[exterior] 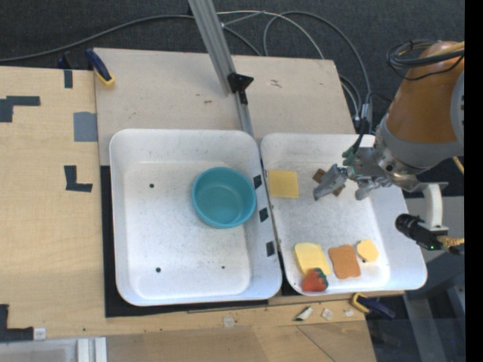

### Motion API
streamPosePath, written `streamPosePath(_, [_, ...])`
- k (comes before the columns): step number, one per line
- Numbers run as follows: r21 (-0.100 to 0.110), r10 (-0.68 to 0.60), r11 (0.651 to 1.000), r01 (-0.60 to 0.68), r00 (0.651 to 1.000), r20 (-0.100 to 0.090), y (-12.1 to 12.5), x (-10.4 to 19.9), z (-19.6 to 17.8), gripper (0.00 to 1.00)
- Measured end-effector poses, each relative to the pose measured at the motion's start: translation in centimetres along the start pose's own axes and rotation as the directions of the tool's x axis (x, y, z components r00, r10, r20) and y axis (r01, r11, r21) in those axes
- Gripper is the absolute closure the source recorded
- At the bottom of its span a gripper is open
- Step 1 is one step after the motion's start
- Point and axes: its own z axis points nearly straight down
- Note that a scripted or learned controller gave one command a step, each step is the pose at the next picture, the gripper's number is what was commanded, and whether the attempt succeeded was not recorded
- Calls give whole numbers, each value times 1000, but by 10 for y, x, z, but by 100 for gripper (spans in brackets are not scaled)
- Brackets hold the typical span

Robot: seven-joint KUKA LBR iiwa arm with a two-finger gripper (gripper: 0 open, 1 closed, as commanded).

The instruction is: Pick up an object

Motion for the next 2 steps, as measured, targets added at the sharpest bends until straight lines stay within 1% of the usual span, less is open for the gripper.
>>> streamPosePath(1, [0, 0, 1000, 0, 1000, 0, 0, 0, 0, 0])
streamPosePath(2, [5, 0, 1000, 0, 1000, 0, 8, 4, 50, 0])
